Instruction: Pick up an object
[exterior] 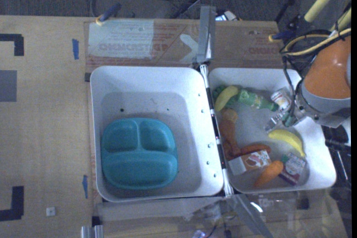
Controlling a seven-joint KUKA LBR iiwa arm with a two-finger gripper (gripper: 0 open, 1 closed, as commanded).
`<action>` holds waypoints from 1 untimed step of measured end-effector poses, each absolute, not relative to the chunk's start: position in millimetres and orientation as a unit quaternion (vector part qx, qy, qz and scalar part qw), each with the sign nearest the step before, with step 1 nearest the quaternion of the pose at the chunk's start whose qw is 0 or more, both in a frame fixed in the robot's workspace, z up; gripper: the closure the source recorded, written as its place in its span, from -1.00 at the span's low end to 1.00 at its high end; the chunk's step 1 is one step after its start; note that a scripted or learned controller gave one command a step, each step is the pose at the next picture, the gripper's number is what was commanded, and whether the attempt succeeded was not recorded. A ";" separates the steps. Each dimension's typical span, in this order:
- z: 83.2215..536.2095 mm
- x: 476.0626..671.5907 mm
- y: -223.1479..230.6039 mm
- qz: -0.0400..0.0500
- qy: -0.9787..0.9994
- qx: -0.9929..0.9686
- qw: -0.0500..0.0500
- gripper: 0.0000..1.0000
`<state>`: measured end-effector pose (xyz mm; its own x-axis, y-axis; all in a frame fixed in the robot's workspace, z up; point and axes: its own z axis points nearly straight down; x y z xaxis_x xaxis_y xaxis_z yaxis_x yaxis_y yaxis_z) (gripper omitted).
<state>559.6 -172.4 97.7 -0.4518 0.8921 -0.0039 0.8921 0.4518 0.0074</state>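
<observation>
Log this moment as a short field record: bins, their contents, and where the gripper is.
left bin: teal divided tray
right bin: yellow banana, orange carrot, green bottle, small cartons
gripper: low in the right bin, just above the banana
arm: enters from the view's right
grasp: cannot tell

arm (330,86): rounded grey housing, smooth, bulky at the wrist
band: broad orange band (331,72) above the wrist, glossy and dome-like from this slant
cables: yellow cable (312,40) looping by the arm, with thin black cables (289,72) running beside it
gripper (283,119): small, metallic grey, with dark parts at its base; details blurred
markings: none legible; surface detail too soft to make out
</observation>
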 end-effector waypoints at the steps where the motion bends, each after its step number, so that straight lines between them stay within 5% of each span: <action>1: 120.8 561.6 -175.0 0.001 0.880 0.475 0.003 1.00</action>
<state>561.6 -175.0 120.8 -0.5488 0.8360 -0.0047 0.8359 0.5488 0.0038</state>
